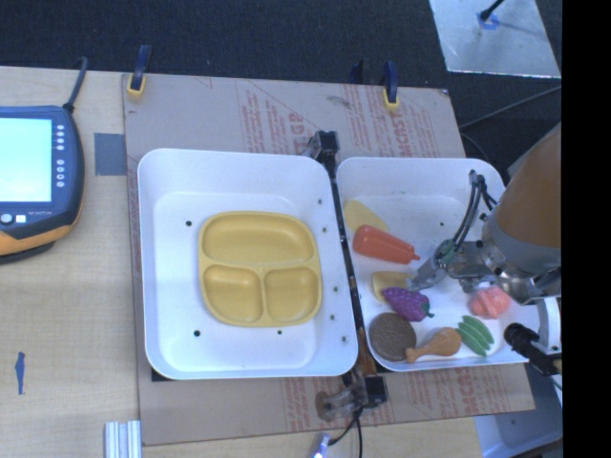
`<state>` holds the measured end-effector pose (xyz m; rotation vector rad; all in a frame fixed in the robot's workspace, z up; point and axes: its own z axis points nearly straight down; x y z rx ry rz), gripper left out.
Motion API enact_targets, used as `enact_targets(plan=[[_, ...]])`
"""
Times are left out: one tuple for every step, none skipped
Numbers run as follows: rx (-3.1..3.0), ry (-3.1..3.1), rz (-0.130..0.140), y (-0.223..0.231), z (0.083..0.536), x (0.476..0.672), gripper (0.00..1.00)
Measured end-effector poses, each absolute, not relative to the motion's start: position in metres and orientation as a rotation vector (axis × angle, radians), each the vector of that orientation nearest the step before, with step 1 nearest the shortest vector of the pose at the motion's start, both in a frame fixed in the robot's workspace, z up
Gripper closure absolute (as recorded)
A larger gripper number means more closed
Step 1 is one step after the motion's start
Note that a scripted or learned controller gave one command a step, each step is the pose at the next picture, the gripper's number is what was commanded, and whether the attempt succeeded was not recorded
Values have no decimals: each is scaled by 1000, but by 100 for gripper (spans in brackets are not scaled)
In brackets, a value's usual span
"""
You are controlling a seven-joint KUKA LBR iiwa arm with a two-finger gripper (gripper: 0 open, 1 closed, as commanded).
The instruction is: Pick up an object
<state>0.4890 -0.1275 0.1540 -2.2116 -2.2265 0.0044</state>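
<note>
Two white bins (153, 256) sit on cardboard (248, 113) bearing unreadable red print.

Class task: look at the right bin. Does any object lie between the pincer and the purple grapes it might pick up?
Nothing visible does. The pincer hangs in the right bin just above the purple grapes. The orange carrot lies to one side, farther up the bin.

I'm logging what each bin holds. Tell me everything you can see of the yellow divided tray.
The yellow divided tray looks like matte moulded plastic with rounded corners. It has three compartments: one long one along the far side and two smaller ones side by side along the near side. It lies flat and right side up, roughly centred on the floor of the left bin. All three compartments hold nothing, and nothing else touches it.
</note>
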Motion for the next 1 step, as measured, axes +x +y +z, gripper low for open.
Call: enact_targets(plan=[[-2213, -2224, 4, -106, 91, 475, 0]])
